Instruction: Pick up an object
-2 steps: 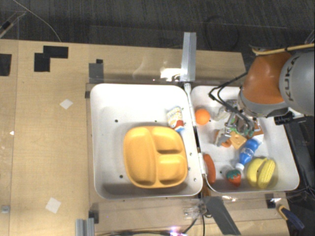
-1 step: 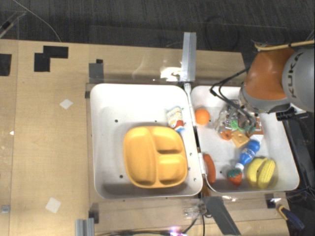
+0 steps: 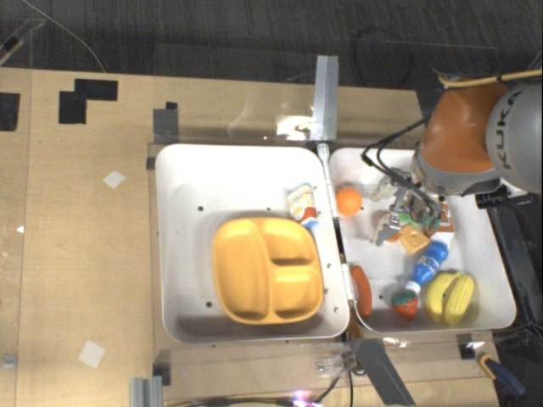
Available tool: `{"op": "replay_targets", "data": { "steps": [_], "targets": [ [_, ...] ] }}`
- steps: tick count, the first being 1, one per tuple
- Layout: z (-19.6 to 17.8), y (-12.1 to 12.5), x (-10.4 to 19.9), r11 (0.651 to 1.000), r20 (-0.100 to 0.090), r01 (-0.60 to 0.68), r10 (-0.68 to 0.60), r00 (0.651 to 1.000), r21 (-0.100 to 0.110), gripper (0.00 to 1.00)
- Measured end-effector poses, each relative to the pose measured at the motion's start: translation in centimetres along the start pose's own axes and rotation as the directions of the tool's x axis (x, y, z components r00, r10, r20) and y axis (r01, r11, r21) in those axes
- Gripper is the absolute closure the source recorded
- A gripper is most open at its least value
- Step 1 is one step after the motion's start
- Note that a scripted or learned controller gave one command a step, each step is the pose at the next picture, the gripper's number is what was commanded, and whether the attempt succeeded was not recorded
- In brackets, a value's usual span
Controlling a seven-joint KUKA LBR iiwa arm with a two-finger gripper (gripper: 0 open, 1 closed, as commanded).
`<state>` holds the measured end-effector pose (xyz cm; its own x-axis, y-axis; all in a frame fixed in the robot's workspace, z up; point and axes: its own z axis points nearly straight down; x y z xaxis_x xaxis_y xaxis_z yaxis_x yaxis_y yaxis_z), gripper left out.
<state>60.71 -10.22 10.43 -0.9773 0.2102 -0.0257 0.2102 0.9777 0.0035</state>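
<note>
Nearest the camera, the pale wooden tabletop [image 3: 76,253] carries two shallow white bins side by side, with a few small light tags and black patches on its bare left part, and a dark ribbed floor beyond its far edge. The left bin [image 3: 182,193] holds two things: one yellow divided tray [image 3: 267,268], lying flat with its long side running roughly left to right, and just past its far right corner one small snack packet [image 3: 302,202] with a red and blue end. The right bin [image 3: 501,312] is more crowded. Along its near edge lie one yellow bunch of toy bananas [image 3: 450,298], one small red strawberry-like piece [image 3: 406,303] beside them, and one red-orange oblong piece [image 3: 362,289] against the left wall, its long axis running near to far. One blue and white bottle [image 3: 429,262] lies tilted, its long axis slanting from near left to far right. Just beyond it sit a tan block [image 3: 413,242] and a small green and red item under the arm, hard to make out. One orange ball [image 3: 349,200] rests near the left wall, apart from the rest. The hand [image 3: 399,220] hangs over the middle of the right bin; whether it is spread or closed cannot be told from here. The grey arm [image 3: 475,138] with its orange band comes in from the right.
</note>
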Motion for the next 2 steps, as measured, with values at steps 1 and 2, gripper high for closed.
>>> {"op": "replay_targets", "data": {
  "steps": [1, 2],
  "targets": [
    [1.7, 1.9, -3.5, 0.991, -0.013, -0.130, 0.130, 0.991, 0.003, 0.00],
    [1.8, 1.6, -4.8, 0.841, -0.021, -0.540, 0.540, 0.841, 0.013, 0.00]
  ]
}}
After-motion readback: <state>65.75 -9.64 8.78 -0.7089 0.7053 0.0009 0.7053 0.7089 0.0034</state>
